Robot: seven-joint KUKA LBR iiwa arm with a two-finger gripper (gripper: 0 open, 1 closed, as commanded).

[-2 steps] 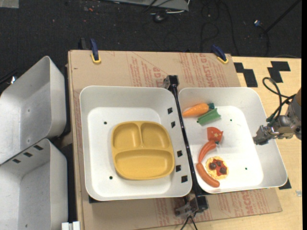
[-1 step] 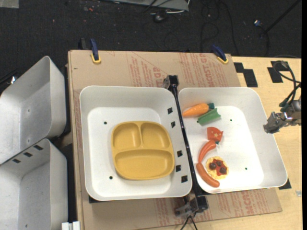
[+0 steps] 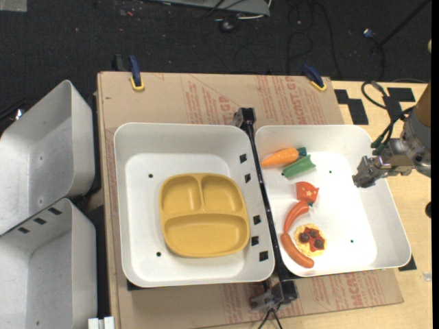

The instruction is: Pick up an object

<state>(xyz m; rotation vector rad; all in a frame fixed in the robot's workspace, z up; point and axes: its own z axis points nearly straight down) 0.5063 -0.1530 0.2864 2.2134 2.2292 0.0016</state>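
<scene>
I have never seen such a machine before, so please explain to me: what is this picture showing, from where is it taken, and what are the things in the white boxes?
The picture comes from one fixed camera above a bench, looking down at a slant. The grey machine entering from the right is a robot arm; its end is a two-finger gripper, which hangs over the right edge of the right bin. I see nothing between its fingers.

Two shallow white bins sit side by side. The left bin holds a yellow divided tray. The right bin holds toy food along its left side: a carrot, a green piece, a red piece, two sausages and a small pizza-like disc.

The arm is meant to pick up one object.
</scene>
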